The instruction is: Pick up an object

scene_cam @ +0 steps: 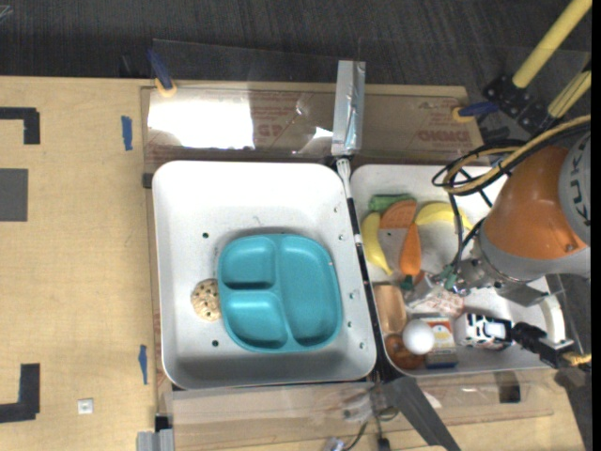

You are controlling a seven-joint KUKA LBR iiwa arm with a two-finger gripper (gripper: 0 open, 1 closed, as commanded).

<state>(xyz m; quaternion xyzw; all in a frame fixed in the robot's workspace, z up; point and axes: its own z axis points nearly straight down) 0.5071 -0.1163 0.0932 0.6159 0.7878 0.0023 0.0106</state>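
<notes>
Nearest you, at six o'clock in the right white bin (pixel 554 319), a small white ball (pixel 418 338) rests on a flat printed packet (pixel 437 332), touching a brown rounded piece (pixel 402 349) in the bin's corner. At twelve o'clock from them you have an orange carrot-shaped toy (pixel 411 247), a yellow banana-shaped toy (pixel 375 242) and a yellow rounded fruit (pixel 436 216), all close together. Your grey arm with its orange band (pixel 535 216) hangs over this bin from three o'clock; the gripper (pixel 451 280) sits low among the clutter, and you cannot tell how it stands. Over in the left white bin (pixel 178 195) lies a teal three-compartment plastic plate (pixel 279 290), with a speckled beige cookie (pixel 206 299) touching it at nine o'clock
</notes>
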